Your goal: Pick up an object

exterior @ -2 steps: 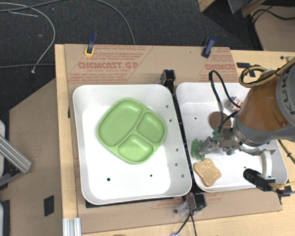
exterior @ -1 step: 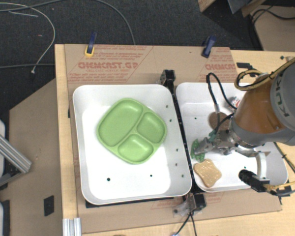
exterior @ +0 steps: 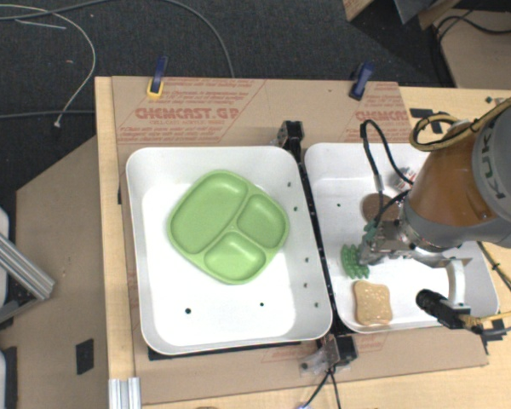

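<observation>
Over the right bin [exterior: 341, 196], the arm [exterior: 460, 190] reaches in from three o'clock, its orange band above the grey wrist. The gripper [exterior: 373, 247] hangs low near the bin's middle, its tip close above the floor. Whether the gripper is clenched or released I cannot tell, since the wrist and cabling hide its tip.

Just at eight o'clock from the gripper lies a small green toy [exterior: 353, 262], knobbly in outline, close beside the tip; contact cannot be judged. At six o'clock from the gripper, near the bin's front wall, rests a tan piece [exterior: 372, 302] shaped like a slice of bread, lying flat and apart from the green toy. At twelve o'clock from the gripper a brown round thing [exterior: 374, 205] shows partly behind the cables.

Across the divide, the left bin [exterior: 153, 305] holds a green plate [exterior: 228, 226] with three compartments, lying flat a little toward twelve o'clock of the bin's centre and turned at an angle to the walls.

Both bins sit on a cardboard sheet [exterior: 196, 109] with red lettering, held at its far edge by two blue clamps [exterior: 158, 75].
</observation>
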Action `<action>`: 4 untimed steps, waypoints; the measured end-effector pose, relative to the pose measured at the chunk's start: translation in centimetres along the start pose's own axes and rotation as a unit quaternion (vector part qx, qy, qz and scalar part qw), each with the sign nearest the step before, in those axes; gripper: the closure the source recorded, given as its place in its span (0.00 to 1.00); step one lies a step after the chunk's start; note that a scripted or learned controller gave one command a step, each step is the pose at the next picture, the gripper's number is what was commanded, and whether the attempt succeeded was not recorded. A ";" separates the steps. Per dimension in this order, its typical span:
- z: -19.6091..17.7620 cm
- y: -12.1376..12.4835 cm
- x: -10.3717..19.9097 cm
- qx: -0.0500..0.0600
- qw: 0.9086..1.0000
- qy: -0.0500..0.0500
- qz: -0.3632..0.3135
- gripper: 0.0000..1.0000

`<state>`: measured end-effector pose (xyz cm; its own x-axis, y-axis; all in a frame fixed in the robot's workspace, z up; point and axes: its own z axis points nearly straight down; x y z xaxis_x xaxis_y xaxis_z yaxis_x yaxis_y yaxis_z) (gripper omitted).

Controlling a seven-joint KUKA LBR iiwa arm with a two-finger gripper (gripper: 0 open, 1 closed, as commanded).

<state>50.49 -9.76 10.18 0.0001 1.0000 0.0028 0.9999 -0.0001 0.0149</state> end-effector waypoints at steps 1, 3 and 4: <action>-4.5 0.4 -0.6 0.005 1.000 -0.002 0.000 1.00; -11.8 0.2 -0.8 0.006 1.000 -0.001 -0.001 1.00; -12.3 3.8 4.3 0.006 1.000 -0.001 -0.002 1.00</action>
<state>54.14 -5.49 22.59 -0.0046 1.0000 0.0004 1.0000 0.0046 0.0030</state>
